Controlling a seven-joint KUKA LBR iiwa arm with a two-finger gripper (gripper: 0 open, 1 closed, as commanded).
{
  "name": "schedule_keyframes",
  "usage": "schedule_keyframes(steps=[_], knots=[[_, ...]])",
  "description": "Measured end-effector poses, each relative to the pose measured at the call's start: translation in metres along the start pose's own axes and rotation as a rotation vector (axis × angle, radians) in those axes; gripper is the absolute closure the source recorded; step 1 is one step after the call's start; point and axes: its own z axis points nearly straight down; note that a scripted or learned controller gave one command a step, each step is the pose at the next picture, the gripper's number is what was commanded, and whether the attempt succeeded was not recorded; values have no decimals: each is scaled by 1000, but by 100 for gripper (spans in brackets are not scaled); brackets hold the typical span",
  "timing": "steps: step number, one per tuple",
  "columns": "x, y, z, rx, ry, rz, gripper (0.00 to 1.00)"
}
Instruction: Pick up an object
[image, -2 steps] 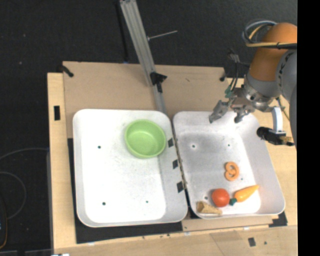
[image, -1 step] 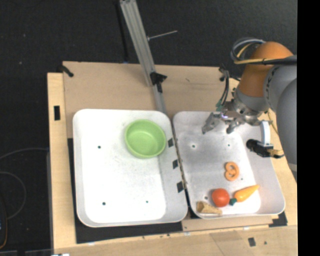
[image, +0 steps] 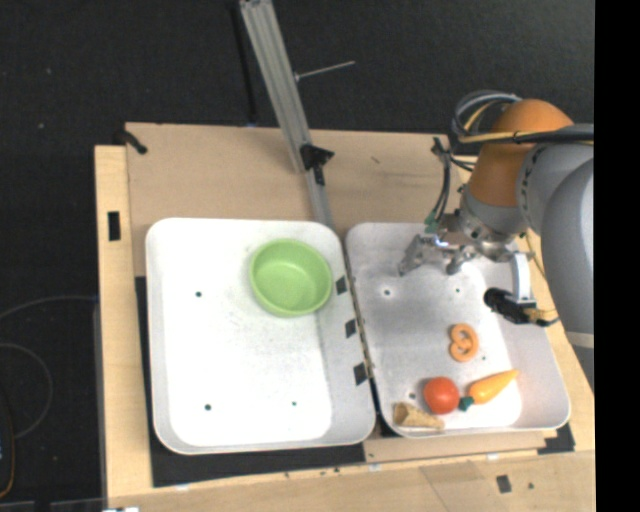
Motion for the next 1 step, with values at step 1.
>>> schedule_keyframes(steps=[1], knots=[[-1,1,-12,-5,-2,-1,100]])
